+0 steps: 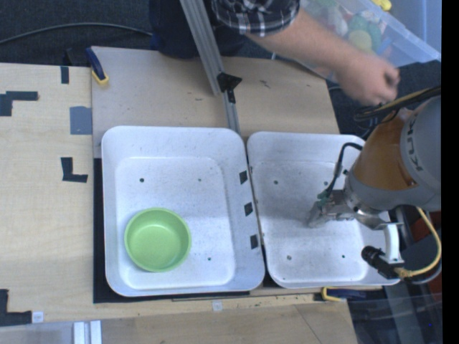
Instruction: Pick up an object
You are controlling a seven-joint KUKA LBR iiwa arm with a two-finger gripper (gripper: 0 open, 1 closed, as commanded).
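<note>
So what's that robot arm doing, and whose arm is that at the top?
The robot arm's gripper is down inside the right bin, with nothing visible between its fingers. A green bowl sits untouched in the near left corner of the left bin. At the top, a person in a checked shirt stretches a hand toward a clear box of toys.

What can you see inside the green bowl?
The green bowl in the left bin shows a bare green interior with nothing in it; the bin floor beneath it is covered.
</note>
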